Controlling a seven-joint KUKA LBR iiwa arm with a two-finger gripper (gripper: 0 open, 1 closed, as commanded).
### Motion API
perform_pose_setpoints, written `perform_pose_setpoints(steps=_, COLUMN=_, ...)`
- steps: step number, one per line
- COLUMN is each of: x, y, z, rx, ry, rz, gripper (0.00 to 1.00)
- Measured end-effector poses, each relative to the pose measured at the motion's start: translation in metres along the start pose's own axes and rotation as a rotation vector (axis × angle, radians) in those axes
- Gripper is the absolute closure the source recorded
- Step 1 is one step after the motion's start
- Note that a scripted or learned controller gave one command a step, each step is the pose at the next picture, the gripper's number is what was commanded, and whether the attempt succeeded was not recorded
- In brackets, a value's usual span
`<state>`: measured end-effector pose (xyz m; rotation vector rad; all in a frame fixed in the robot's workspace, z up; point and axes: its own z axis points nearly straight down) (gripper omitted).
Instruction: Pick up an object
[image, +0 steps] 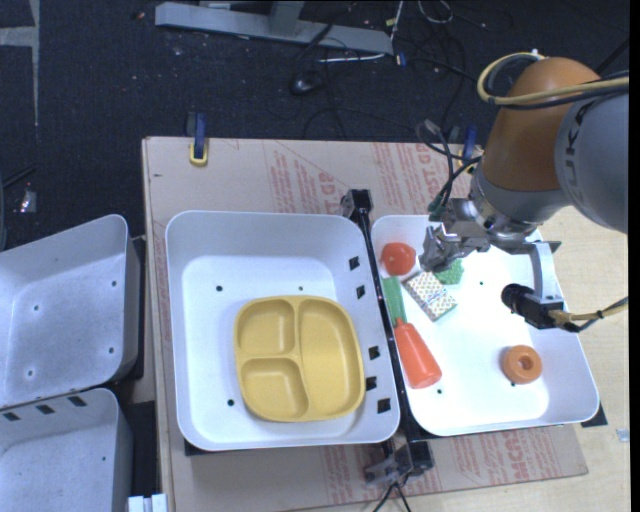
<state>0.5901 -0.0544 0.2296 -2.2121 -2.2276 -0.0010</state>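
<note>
In the right bin (480, 405), my gripper (441, 254) hangs low over the back left part, right above a small green object (450, 270) that it partly hides. Just in front of it lies a white block with a speckled pattern (431, 295). A red ball (398, 258) sits to the gripper's left by the bin wall. A green stick (392, 298) and an orange-red cone (416, 355) lie along the left wall. Near the front right rests an orange ring (521, 365).
The left bin (200, 250) holds a yellow divided plate (299, 356). A black divider (374, 290) runs between the two bins. Grey lids (60, 300) lie off the bench at the left. The arm's orange band (540, 120) looms over the back right.
</note>
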Motion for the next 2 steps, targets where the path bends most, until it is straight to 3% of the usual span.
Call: perform_pose_setpoints(steps=2, x=0.124, y=-0.011, z=0.002, rx=0.0, ry=0.0, rz=-0.002, gripper=1.0)
